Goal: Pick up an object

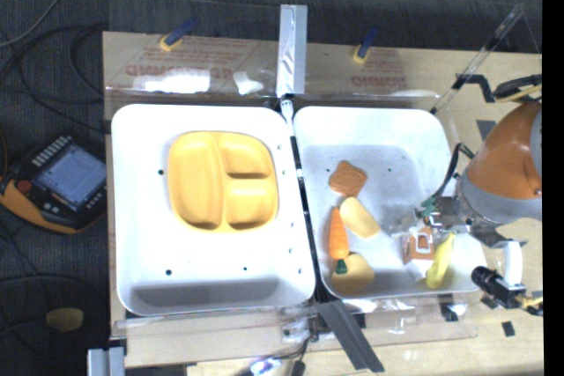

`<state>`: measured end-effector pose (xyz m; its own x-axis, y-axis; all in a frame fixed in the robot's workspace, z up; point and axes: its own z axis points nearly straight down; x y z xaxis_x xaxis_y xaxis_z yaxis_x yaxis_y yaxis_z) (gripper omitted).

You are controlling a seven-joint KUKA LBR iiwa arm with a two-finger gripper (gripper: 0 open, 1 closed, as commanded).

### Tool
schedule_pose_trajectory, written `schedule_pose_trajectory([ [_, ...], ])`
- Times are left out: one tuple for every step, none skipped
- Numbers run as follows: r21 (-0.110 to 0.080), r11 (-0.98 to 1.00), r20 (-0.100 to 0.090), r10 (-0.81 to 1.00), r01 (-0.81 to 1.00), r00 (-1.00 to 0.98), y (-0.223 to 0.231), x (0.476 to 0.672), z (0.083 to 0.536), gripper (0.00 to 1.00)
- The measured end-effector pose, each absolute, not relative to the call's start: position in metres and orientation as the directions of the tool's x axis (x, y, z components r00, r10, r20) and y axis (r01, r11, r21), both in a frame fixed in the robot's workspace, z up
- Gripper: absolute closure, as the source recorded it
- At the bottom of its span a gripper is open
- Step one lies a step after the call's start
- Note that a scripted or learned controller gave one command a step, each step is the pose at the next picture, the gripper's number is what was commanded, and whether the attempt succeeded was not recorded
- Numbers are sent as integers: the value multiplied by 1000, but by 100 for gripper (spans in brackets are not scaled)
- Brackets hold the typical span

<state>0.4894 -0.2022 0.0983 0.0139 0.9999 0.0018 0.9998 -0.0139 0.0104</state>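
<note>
While you look down on the surface (176,57), you see the arm (511,163) reaching in from the right, its orange band over the right edge of the right bin (388,123). The gripper (429,229) sits low in that bin's near right corner, and you cannot tell how its fingers stand, since the wrist hides most of them. Just beside it lie a small red-and-white item (418,247) and a yellow banana-like piece (439,263), both close to the gripper, though you cannot tell whether either is touched. Further left in the same bin you find an orange-brown block (347,179), a pale yellow piece (359,217), a carrot (337,233) and a yellow pear-like piece (353,274), clustered together. The left bin (132,277) holds a yellow divided tray (222,180). A handheld pendant (55,182) lies on the floor, far left.
</note>
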Motion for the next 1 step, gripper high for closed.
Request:
schedule_pose_trajectory([
  [-2,-76,-2,997,997,76,-153,484,271,100],
])
